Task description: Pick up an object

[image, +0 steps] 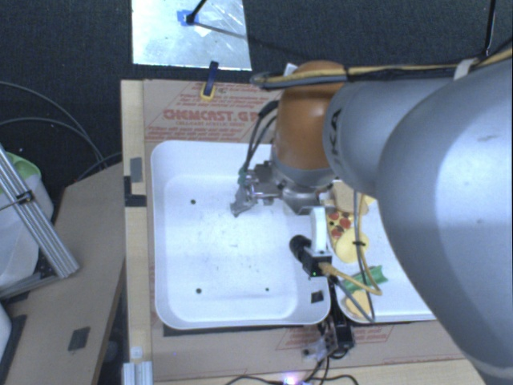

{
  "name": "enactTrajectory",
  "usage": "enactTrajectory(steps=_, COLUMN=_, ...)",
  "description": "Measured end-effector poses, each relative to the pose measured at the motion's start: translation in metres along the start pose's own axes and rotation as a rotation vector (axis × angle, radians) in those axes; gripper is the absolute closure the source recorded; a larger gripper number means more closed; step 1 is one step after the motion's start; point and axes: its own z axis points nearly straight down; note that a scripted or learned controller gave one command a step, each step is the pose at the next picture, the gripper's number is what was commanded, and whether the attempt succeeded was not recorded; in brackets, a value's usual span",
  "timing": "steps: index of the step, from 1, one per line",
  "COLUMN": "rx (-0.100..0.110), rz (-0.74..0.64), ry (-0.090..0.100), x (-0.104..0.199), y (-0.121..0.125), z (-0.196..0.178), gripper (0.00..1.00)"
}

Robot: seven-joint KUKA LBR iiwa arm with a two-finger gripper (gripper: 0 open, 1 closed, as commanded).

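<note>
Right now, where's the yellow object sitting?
In the camera view, the yellow object lies in the right bin, near the wall it shares with the left bin, partly hidden under the grey arm.

Left bin (184, 239): floor bare and open from its left wall across to the middle. Arm (417, 175) overhangs its right wall, covering most of the neighbouring bin; yellow and green objects (357, 251) crowd that side.
</note>
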Motion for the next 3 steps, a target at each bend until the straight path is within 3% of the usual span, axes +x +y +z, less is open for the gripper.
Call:
enactTrajectory(steps=1, rx=-0.004, rz=0.007, ry=-0.002, x=0.003, y=0.079, z=0.066, gripper=0.0)
enactTrajectory(steps=2, rx=0.0, rz=0.001, ry=0.003, x=0.105, y=0.086, z=0.091, gripper=0.0)
enactTrajectory(steps=3, rx=-0.003, rz=0.005, ry=-0.002, x=0.098, y=0.088, z=0.078, gripper=1.0)
